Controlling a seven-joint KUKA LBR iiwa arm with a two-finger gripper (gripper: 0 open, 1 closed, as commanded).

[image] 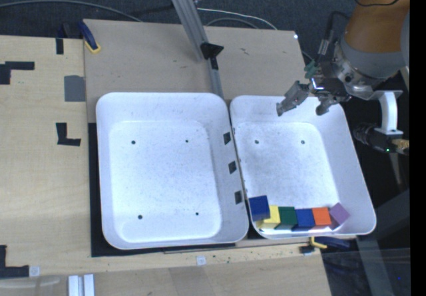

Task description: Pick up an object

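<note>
Clearly your pincer (307, 102) hangs with fingers spread apart over the right bin's (353, 155) upper rim, well apart from the blocks (296, 216) packed along its lower wall, so crowding there may, you'd judge, block a clean grip.

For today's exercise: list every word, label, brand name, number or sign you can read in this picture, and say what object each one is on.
None: no readable text shows anywhere.
The blocks in the right bin have plain coloured faces.
The black marks on the bench are tape shapes, not letters.
</note>
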